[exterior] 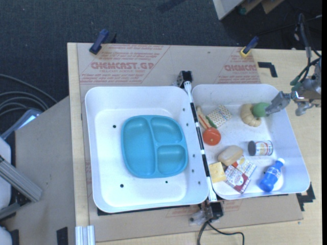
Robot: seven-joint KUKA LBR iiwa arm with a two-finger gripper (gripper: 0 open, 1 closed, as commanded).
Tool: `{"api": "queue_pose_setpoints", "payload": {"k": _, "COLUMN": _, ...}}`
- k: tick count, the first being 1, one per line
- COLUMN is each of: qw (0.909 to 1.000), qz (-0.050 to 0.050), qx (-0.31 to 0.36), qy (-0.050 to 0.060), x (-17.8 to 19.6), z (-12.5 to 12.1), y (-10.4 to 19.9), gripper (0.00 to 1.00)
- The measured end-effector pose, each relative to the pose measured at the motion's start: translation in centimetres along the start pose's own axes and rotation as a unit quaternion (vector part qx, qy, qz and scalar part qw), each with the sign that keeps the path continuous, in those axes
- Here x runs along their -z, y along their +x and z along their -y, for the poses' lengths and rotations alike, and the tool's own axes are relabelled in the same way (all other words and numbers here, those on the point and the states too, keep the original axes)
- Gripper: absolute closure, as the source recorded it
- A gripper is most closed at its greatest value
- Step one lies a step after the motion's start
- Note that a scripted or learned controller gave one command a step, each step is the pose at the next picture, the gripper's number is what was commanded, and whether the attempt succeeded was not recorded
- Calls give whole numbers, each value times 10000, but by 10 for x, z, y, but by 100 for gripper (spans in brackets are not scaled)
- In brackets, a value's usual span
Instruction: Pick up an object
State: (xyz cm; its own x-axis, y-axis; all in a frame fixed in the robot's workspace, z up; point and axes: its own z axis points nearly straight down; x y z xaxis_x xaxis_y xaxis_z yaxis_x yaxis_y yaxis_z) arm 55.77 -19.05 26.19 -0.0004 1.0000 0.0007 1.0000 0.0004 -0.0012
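The right white bin (291,131) holds several small objects. Among them are a tan lumpy piece (249,115) with a green ball (261,108) against it, a small can (260,148) on its side, a blue bottle (271,175), an orange-red round fruit (211,136), a tan potato-like lump (230,153), a yellow cheese wedge (216,172), a red and white packet (240,175) and a dotted cracker (220,115). My gripper (284,100) comes in from the right over the bin's far right rim. Its grey tip is just right of the green ball.
The left white bin (102,137) carries a blue divided plate (154,146). A black hinge strip (196,131) runs between the bins. Clamps (98,41) sit on the cardboard-covered bench's far edge. Cables hang at the right edge by the arm.
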Motion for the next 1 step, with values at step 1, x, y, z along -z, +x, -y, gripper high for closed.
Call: {"api": "queue_pose_setpoints", "payload": {"k": 1, "qw": 10000, "qz": -5, "qx": -1, "qy": 15, "x": -112, "z": -24, "y": -1, "gripper": 0}}
